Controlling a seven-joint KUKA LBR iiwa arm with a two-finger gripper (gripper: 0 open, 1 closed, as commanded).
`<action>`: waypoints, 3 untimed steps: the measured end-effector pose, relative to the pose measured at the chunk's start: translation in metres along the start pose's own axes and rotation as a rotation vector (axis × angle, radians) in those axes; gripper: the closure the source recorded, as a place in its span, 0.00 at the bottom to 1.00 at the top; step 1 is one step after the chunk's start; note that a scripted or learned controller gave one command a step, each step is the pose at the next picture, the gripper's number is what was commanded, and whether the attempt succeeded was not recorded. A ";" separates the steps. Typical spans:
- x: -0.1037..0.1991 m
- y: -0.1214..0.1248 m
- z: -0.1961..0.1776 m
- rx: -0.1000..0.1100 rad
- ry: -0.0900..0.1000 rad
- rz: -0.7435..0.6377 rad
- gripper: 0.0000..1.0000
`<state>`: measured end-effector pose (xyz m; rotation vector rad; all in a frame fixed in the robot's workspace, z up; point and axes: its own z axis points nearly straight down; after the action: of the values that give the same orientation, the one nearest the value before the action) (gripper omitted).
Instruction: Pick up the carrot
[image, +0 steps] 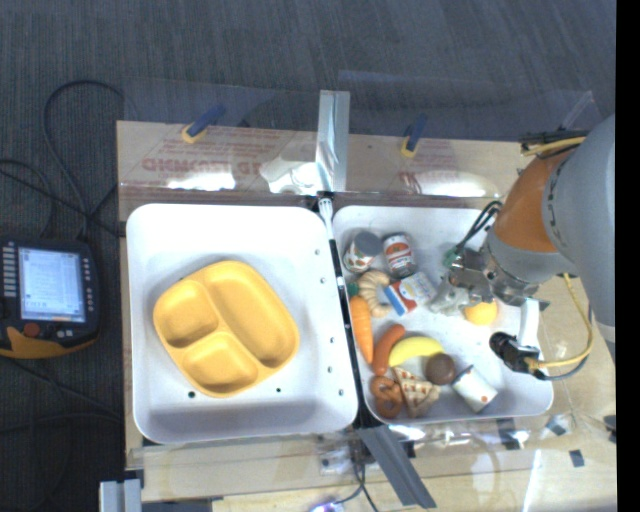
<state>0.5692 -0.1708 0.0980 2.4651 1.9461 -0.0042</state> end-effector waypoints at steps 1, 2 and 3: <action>-0.025 -0.002 -0.022 0.002 0.001 -0.404 1.00; 0.001 -0.051 -0.114 -0.002 0.000 -0.613 1.00; 0.071 -0.097 -0.163 -0.002 0.002 -0.694 1.00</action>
<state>0.4914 -0.0792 0.2605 1.6568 2.6694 -0.0004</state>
